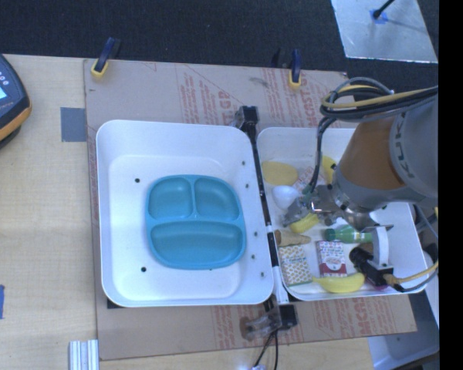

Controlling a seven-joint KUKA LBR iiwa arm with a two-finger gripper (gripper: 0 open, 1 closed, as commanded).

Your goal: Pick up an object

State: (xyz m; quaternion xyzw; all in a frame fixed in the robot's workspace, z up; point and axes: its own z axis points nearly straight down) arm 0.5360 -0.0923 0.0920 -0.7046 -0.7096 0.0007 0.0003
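the gripper point(318, 203) hovers mid-right over the clutter; can't tell its state. the banana point(339, 284) looks light and firm, best grabbed mid-body.

blue divided plate point(196, 222), left bin point(116, 206)

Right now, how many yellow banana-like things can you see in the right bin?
2 for sure: one banana along the right bin's near edge, another yellow piece just left of the arm's wrist. The arm may hide others.
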